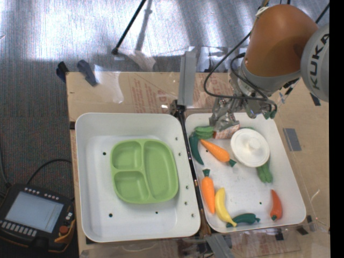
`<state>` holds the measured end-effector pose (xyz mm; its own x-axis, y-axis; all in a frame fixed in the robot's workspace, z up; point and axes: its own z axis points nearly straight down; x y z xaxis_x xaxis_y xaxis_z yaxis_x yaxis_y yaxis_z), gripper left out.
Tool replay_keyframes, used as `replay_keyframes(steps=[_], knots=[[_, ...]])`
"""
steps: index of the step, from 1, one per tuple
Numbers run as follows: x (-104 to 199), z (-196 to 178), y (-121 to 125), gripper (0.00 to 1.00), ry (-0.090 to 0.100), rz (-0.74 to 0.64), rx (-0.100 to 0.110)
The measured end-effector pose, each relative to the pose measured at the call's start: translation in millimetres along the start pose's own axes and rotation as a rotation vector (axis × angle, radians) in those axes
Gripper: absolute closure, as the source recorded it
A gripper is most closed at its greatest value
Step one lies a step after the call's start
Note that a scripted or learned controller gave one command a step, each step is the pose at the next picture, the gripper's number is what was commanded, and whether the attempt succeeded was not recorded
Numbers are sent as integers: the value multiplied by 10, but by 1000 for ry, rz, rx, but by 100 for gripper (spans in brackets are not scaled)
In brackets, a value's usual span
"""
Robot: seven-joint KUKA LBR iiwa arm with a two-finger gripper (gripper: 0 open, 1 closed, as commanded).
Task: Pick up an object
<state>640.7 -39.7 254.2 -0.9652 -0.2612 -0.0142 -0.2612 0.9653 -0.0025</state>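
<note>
Objects to pick: toy foods lie in the right bin (285, 171).
White lid (250, 147): a round white piece with a knob, in the upper middle of the right bin.
Carrots: one carrot (216, 151) lies aslant just left of the white lid; a second carrot (208, 187) stands lengthwise below it.
Banana (222, 207): just beside the second carrot, to its right, near the bin's front edge.
Green items: a dark cucumber (194, 149) along the bin's left wall, a green pepper (245, 218) touching the banana's lower end, a green vegetable (264, 173) just below the white lid.
Orange pepper (276, 205): near the bin's right front corner, well apart from the banana.
Tool (228, 117): low over the upper left part of the right bin, above a pale green piece (204, 131); whether its fingers are apart or closed, I cannot tell, nor whether it has hold of anything.
Arm (277, 39): reaches in from the right, orange band uppermost.
Left bin (91, 160): holds a green divided plate (144, 171) with three compartments.
Worktop (129, 90): brown, carrying both bins side by side.
Floor: a handheld controller (35, 214) lies at the lower left.
</note>
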Motion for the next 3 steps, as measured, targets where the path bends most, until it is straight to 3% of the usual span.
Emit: replay_keyframes(steps=[1, 2, 3], knots=[[10, -26, 18, 100, 10, -1, -5], [966, -210, 136, 100, 14, 50, -3], [1437, 696, 264, 100, 25, 90, -7]])
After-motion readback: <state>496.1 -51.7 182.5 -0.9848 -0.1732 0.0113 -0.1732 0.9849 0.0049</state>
